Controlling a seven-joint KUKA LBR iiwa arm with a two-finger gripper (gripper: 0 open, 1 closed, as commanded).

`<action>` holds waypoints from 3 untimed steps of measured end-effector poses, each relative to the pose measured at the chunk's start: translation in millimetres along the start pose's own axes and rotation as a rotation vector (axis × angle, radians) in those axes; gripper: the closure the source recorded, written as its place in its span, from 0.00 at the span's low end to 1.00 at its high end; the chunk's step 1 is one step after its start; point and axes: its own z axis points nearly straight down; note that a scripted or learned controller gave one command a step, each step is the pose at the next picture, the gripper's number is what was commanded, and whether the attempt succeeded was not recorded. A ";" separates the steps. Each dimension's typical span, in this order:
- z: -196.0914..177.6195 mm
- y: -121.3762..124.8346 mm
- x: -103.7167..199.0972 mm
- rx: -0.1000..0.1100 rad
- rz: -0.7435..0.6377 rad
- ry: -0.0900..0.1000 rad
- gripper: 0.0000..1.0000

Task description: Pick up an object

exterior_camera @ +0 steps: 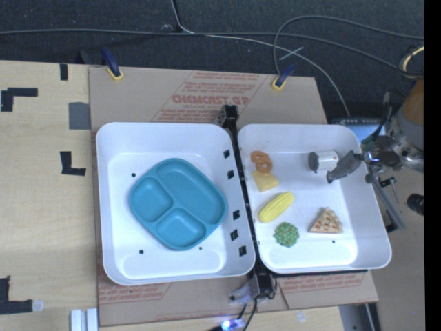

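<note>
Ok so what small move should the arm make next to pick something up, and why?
Probably ease the gripper a little toward the small grey can in the right bin: it lies closest, just beside the gripper, apart from the other food pieces.

Two bins side by side on the tabletop (pixel 41 185). Left bin (pixel 110 254) holds a divided tray (pixel 178 203) near its centre. Right bin (pixel 372 254) holds a pretzel (pixel 261 161) at rear left, cheese wedge (pixel 266 181) just in front of it, corn cob (pixel 275 206) further front, broccoli (pixel 286 234) nearest the front, pizza slice (pixel 325 222) right of the broccoli, and a can (pixel 322 161) at rear right. Hand (pixel 344 167) sits just right of the can.
</note>
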 end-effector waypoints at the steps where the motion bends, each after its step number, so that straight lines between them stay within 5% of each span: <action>1: -5.7 2.3 0.3 -0.010 -0.003 -0.002 0.00; 3: 122.0 -5.1 -4.9 -0.004 -0.003 0.000 0.00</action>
